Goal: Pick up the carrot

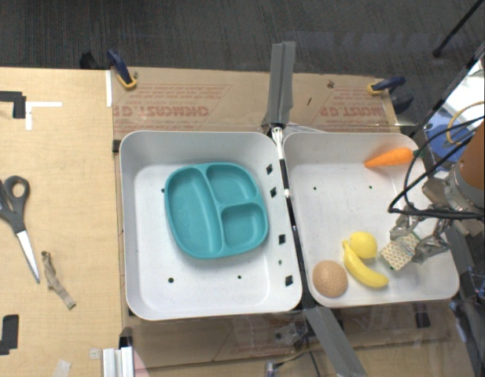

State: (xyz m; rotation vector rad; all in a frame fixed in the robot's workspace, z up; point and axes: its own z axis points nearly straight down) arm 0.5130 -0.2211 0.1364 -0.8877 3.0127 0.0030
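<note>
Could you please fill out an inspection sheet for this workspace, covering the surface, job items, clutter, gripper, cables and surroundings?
Surface: two white bins side by side on a cardboard-covered bench.
Job's things: carrot lies in the right bin's far right corner, untouched.
Clutter: teal divided plate in left bin; banana, lemon, egg in right bin.
Gripper: gripper low over the right bin's near right side, away from the carrot.
Cables: black cables loop along the arm.
Surroundings: scissors on bench at left; clamps on the far edge.

We see dark grey carpet (187, 22) at the far side. Nearer us lies a cardboard-covered bench (53, 210), with scissors (14, 218) at left and blue clamps (123, 69) along its far edge.
</note>
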